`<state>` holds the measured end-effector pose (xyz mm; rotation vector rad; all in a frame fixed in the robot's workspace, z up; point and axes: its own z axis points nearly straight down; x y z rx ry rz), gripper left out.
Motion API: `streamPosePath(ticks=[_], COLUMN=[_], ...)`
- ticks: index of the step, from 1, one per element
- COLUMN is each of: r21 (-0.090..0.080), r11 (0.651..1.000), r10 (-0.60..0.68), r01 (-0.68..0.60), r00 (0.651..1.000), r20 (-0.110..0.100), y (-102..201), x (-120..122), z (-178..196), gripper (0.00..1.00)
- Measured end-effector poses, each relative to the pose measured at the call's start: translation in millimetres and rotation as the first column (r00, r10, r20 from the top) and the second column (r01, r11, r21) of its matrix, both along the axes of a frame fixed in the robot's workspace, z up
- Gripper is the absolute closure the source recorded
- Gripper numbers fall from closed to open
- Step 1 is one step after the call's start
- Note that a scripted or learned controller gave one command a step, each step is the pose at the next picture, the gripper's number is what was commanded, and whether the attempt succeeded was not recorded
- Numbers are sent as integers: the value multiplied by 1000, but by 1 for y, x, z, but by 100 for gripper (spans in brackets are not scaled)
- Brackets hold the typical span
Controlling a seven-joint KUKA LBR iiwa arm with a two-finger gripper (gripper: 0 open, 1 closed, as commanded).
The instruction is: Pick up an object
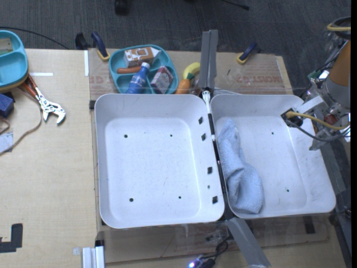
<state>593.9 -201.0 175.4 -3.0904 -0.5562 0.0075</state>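
Note:
A light blue-grey cloth (239,171) lies crumpled along the left side of the right bin (301,166), reaching from its middle down to the front left corner. The left bin (153,161) holds no object. The arm (339,80), grey with an orange band, stands at the right edge of the view, over the right bin's far right rim. Its gripper end (326,119) sits among cables above that rim, well to the right of the cloth and apart from it.
Behind the bins a teal tray (119,71) holds a small box, a blue bottle and packets. A banana (191,70) and a carrot lie beside it. On the left bench are a wrench (49,109) and a teal bowl (12,60). A grey bar (209,57) runs between the bins.

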Motion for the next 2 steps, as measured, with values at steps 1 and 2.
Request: streamPosePath(ticks=[1, 2], r21=[-1, -1], r11=[998, 989], r10=[-70, -151], r01=[70, 151], r00=[998, 989], r20=[0, 3], y=[15, -14], x=[10, 17], z=[-25, 27], gripper=[0, 0])
